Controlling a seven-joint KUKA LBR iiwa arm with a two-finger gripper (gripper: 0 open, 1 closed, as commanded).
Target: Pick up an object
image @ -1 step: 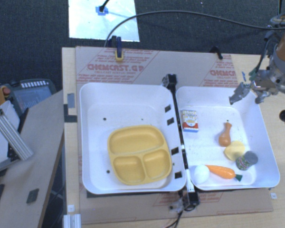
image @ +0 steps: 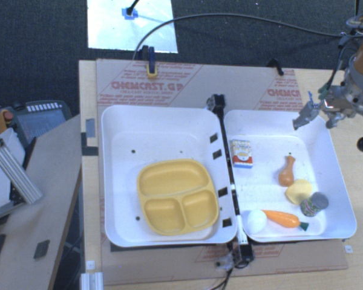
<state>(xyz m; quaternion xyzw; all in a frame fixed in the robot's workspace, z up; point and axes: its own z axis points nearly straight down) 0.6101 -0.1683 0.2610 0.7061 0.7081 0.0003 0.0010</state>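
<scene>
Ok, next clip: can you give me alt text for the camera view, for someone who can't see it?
The tool hangs above the far right corner of the right bin, which holds a small carton, a toy drumstick, a yellow piece, a can, a carrot and a white egg. The left bin holds a yellow divided tray.

A yellow divided tray (image: pixel 178 196) lies in the left bin (image: pixel 118 132).

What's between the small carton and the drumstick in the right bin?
Nothing: the camera view shows bare white bin floor between the small carton and the drumstick.
</scene>
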